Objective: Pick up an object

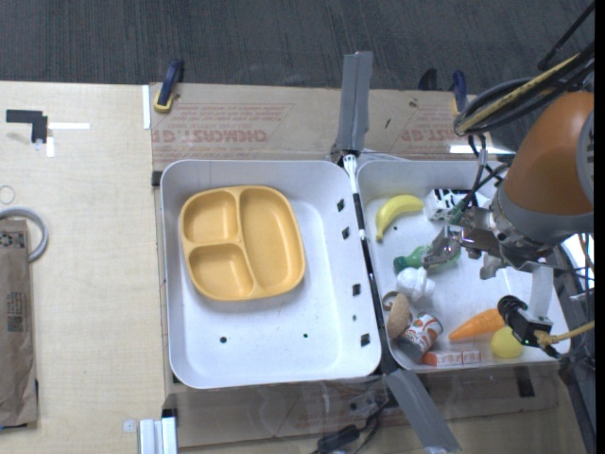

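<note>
My gripper (444, 249) hung low in the right bin (473, 173), jaws slightly parted and holding nothing. The green toy (412, 257) lay just left of my fingertips, the banana (397, 212) above it, apart.

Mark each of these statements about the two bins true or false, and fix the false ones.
1. The yellow divided plate lies in the left bin. True.
2. The banana lies in the left bin beside the plate. False: it lies in the right bin, near its upper left corner.
3. The carrot lies in the right bin, near its lower edge. True.
4. The tool is over the left bin. False: it is over the right bin, by the green object.
5. The plate has three compartments. True.
</note>
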